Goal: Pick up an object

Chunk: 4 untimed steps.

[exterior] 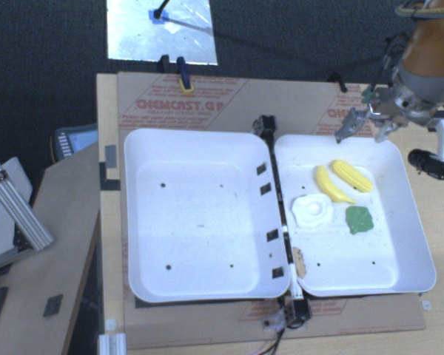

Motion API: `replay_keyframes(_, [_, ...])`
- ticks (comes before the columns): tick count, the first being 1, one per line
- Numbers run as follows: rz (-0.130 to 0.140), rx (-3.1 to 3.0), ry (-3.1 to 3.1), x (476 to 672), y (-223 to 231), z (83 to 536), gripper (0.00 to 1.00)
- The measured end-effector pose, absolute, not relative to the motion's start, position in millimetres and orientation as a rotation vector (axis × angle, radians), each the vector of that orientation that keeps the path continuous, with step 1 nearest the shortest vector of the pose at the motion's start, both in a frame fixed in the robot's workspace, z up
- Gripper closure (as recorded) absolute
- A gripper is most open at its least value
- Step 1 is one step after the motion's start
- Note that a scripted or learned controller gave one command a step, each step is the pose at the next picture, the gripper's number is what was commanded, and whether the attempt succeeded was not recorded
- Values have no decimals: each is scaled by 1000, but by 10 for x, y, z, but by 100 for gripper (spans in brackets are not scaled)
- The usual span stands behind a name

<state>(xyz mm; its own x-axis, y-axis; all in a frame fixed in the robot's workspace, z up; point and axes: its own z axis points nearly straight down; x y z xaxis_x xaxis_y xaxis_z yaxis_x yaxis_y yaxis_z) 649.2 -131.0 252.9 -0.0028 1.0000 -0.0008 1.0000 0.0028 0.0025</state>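
The right bin (pixel 407 257) holds a yellow banana (pixel 331 186), a yellow corn cob (pixel 352 175), a white fried egg (pixel 311 210) and a green leafy piece (pixel 359 220), all grouped in its upper half. My gripper (pixel 368 125) hangs over the bin's far rim, above and to the right of the corn cob. Its two grey fingers are spread apart with nothing between them, so it is open.
The left bin (pixel 144 272) lies beside the right one, joined by a black hinge strip (pixel 274 213). Both rest on a cardboard sheet (pixel 207 102). A shiny metal plate (pixel 161 21) lies at the back, and an aluminium rail (pixel 15 205) stands at the far left.
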Motion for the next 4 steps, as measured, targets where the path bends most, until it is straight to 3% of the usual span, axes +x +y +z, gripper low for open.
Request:
replay_keyframes(1, [-2, 2218, 2229, 6341, -1066, 780, 0])
replay_keyframes(2, [5, 2214, 2223, 6373, -1083, 961, 100])
replay_keyframes(3, [1, 2221, 2222, 5785, -865, 849, 100])
replay_keyframes(4, [15, 2205, 2231, 5519, -135, 1907, 100])
